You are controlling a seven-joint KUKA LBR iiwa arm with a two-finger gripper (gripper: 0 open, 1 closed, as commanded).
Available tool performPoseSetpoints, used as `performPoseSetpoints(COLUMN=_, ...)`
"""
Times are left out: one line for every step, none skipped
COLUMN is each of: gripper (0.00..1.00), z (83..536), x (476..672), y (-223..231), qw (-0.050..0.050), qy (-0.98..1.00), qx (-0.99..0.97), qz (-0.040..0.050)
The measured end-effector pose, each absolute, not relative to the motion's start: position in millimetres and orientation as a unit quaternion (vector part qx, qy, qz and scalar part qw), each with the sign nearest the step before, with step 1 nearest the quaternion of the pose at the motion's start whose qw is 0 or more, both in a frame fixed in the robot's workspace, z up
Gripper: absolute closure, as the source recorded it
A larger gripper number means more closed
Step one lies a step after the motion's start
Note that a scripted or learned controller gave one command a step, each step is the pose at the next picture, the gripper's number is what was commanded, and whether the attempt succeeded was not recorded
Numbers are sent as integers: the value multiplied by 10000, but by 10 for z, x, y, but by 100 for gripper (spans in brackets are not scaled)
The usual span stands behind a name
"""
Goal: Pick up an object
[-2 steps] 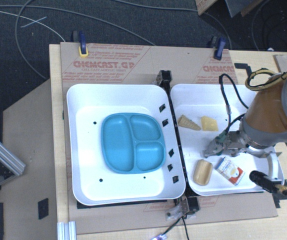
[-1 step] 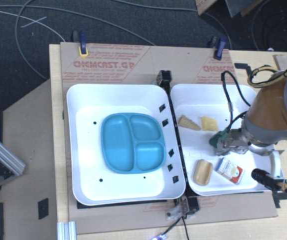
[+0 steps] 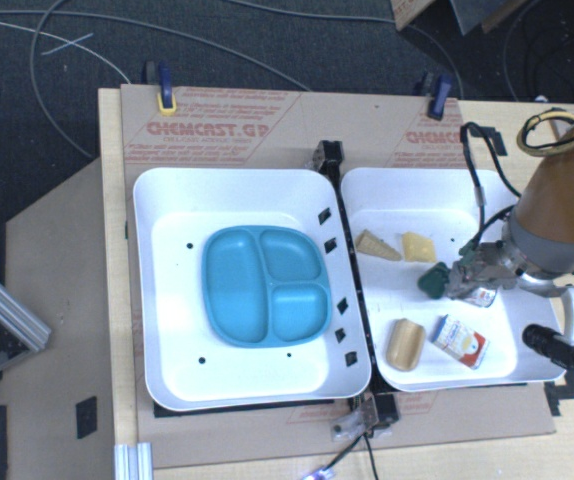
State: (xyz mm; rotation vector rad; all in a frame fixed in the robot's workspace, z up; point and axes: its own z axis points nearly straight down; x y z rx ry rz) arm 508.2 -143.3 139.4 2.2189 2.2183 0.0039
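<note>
The arm (image 3: 557,208) reaches in from the right over the right bin (image 3: 387,193), with its gripper (image 3: 459,276) low over the bin's middle. The fingers point left toward a dark green object (image 3: 432,282), which lies just at their tips, touching or nearly so. Whether the fingers are apart or together cannot be told, nor whether the green object sits between them; it looks to rest on the bin floor at their left end.

Other things lie in the same bin. A pale wedge (image 3: 377,246) lies near the bin's left wall, and a yellow block (image 3: 418,247) lies just right of it, both behind the green object and apart from the fingers. A tan cylinder (image 3: 405,344) lies toward the front, tilted a little. A small white, blue and red packet (image 3: 460,341) lies to its right, in front of the gripper and apart from it.

The left bin (image 3: 167,268) holds a blue divided plate (image 3: 266,285) with three compartments, lying flat near the bin's middle. Both bins sit side by side on the surface (image 3: 227,118), a board printed with red lettering.
</note>
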Motion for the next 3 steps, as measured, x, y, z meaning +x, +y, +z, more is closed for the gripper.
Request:
performPoseSetpoints(gripper=100, z=1882, x=5025, y=-1497, qw=23, qy=7071, qx=7071, qz=13)
performPoseSetpoints(gripper=100, z=2439, x=4968, y=-1576, qw=33, qy=7072, qx=7070, qz=17)
performPoseSetpoints(gripper=100, z=2310, x=5140, y=-1056, qw=-16, qy=7092, qx=7050, qz=5)
